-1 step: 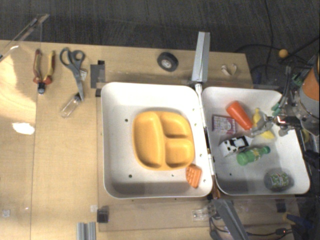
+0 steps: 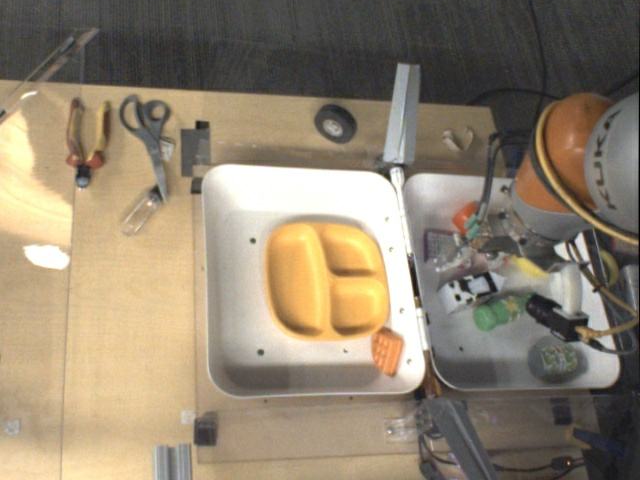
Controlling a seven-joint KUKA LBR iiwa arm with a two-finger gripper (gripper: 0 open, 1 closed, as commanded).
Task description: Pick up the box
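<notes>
Because the arm reaches in from the right, its gripper hangs low over the right bin, amid clutter; whether it is spread or closed I cannot tell. The likeliest box, small and black-and-white, lies just below it, beside a green object.
</notes>
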